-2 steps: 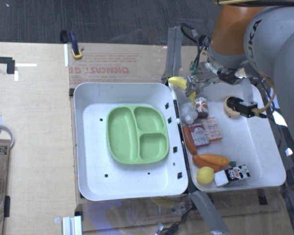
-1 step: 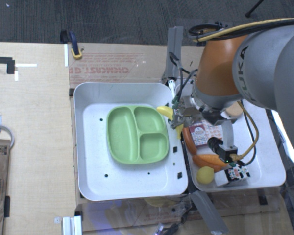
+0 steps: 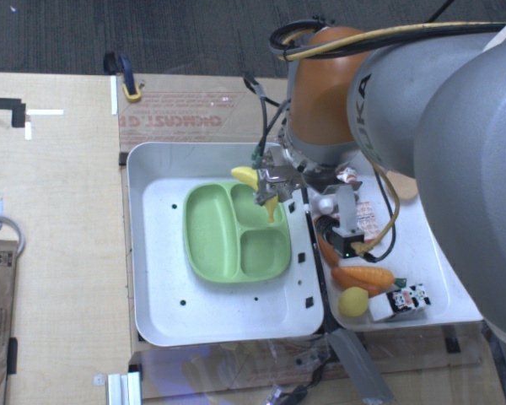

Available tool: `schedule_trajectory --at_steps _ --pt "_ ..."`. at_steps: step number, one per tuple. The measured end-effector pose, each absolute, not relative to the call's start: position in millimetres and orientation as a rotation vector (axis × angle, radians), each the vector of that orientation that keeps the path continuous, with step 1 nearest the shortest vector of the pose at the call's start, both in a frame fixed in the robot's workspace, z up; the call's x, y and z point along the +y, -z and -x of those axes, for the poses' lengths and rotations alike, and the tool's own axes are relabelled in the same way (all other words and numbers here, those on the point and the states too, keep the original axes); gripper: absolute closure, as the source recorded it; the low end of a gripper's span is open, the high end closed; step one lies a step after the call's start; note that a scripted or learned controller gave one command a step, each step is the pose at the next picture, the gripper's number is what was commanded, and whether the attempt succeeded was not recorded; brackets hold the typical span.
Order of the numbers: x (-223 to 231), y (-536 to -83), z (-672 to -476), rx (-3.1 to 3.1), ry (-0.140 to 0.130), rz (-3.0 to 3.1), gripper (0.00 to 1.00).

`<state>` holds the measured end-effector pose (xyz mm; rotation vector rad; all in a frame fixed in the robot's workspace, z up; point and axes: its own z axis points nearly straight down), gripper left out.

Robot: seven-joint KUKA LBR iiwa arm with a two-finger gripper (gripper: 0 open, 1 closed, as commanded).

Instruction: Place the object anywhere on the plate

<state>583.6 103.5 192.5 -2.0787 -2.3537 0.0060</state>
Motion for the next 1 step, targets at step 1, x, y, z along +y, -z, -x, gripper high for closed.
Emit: schedule_trajectory --at_steps 1 --pt "103.2 -192.5 -583.7 -2.353 -0.006 2.080 0.00"
